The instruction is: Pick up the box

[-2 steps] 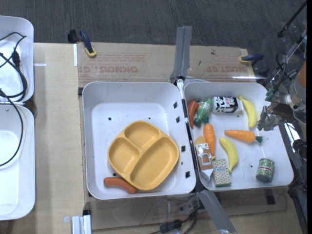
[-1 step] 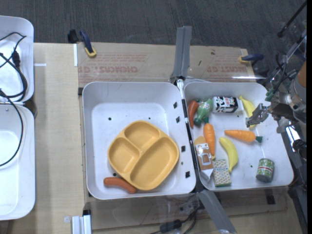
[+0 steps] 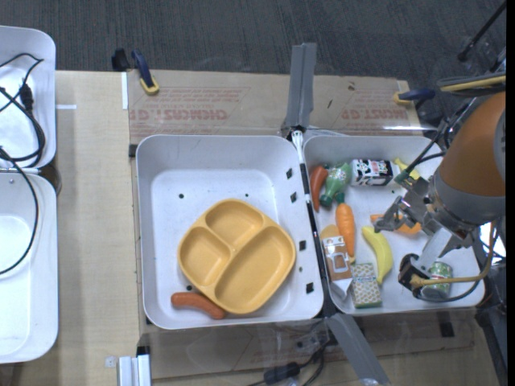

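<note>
The arm [image 3: 475, 159], grey with an orange band, reaches in from the right over the right-hand bin [image 3: 475, 297]. Its pincer [image 3: 394, 219] hangs low in the middle of that bin, but whether it is apart or together cannot be told: the metal parts blur into the items under it. Nothing is visibly caught in it.

The box [image 3: 366, 285], a small green and white carton, lies flat in the front corner of the same bin, below and left of the pincer and apart from it. Touching the box on its upper left side is a tan snack carton [image 3: 335, 252]. A yellow banana [image 3: 379, 252] lies between the pincer and the box, just beside the box's top edge. An orange carrot [image 3: 346, 225] stands left of the pincer, and a second red-orange vegetable [image 3: 318, 185] and a green item [image 3: 335, 182] lie farther up and left. A black-and-white milk carton [image 3: 372, 170] rests on its side above the pincer. A green can [image 3: 438, 273] sits below and right of it, near a black cable loop.

Far left of the pincer, the other bin [image 3: 161, 240] holds a yellow divided plate [image 3: 236, 254] with a sausage [image 3: 197, 303] touching its front edge. Both bins sit on the table [image 3: 88, 215].
</note>
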